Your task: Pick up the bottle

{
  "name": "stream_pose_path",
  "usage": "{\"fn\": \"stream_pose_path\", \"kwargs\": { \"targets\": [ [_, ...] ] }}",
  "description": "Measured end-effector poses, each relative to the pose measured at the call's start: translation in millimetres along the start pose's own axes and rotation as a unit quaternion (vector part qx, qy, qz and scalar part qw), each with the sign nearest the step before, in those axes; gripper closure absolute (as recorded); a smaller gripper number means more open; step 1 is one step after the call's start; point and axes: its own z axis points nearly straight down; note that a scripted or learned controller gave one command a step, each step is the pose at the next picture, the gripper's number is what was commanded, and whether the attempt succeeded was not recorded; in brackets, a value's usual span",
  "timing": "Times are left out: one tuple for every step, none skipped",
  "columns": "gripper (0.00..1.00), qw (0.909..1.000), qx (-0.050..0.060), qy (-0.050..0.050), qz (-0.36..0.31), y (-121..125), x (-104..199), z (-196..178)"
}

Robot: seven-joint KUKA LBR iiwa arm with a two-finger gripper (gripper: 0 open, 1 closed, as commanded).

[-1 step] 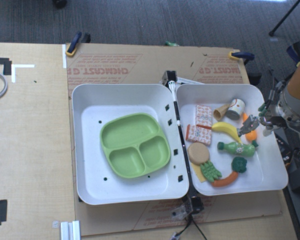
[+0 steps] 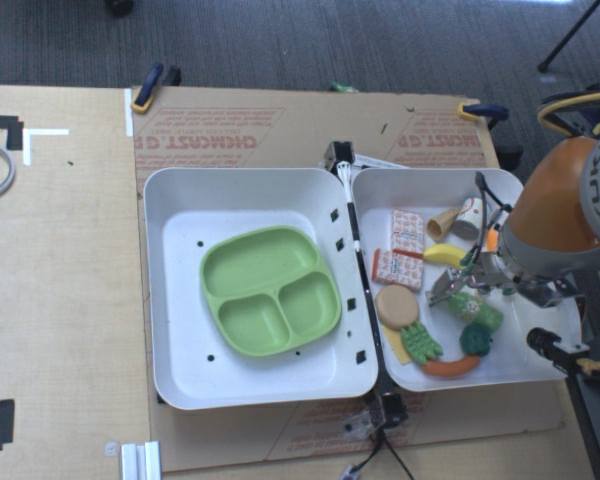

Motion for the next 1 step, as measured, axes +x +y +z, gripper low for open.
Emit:
{"fn": "stream_pose_path", "kwargs": {
  "targets": [
    [1.0, 1.0, -0.001, 0.0, 0.002, 0.5, -0.7, -9.6]
  ]
}}
